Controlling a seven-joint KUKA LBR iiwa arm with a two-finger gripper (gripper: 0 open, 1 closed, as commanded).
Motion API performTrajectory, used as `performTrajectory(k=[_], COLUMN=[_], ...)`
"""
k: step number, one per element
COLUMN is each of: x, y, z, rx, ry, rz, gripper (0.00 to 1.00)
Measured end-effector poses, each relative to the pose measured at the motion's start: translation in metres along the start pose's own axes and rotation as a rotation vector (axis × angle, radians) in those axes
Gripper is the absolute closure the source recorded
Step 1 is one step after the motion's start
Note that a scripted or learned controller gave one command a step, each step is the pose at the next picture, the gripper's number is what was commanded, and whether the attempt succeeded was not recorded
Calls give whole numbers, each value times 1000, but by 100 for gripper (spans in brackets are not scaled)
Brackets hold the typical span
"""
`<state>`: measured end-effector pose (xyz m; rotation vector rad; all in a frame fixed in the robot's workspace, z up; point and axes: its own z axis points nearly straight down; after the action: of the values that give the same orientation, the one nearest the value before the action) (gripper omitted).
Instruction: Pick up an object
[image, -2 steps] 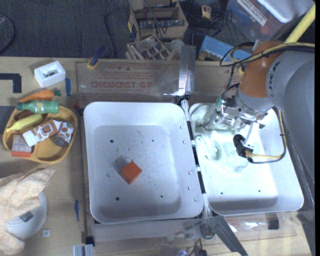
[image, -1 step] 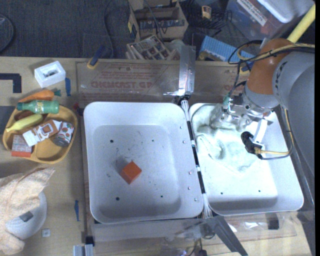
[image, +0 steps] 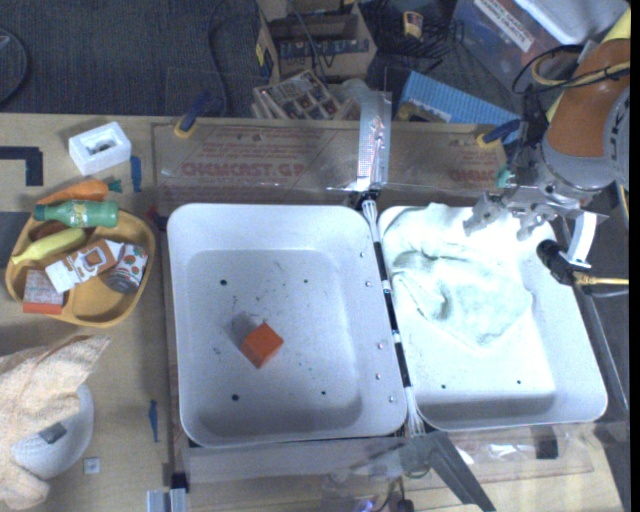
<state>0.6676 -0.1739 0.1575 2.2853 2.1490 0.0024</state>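
Note:
An orange block (image: 262, 344) lies in the left bin (image: 200, 235), left of its middle. A crumpled white cloth (image: 462, 285) covers the upper half of the right bin (image: 575, 390). My gripper (image: 502, 218) hangs over the far edge of the right bin, just above the cloth's upper right part. Its fingers stand apart, open, with nothing between them. The block is far to the gripper's lower left.
A yellow bowl (image: 120, 305) of toy food sits left of the bins, with a beige towel (image: 45, 390) below it. A small white box (image: 100, 147) rests at the far left. Cardboard walls (image: 260, 165) stand behind the bins. Cables hang by the wrist at right.

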Motion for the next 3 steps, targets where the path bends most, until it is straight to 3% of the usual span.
performTrajectory(k=[1,2,3], x=[48,-42,-42], y=[-95,-85,-85], z=[66,55,55], rx=[3,3,3], ry=[3,2,2], rz=[-26,-12,-12], gripper=[0,0,0])
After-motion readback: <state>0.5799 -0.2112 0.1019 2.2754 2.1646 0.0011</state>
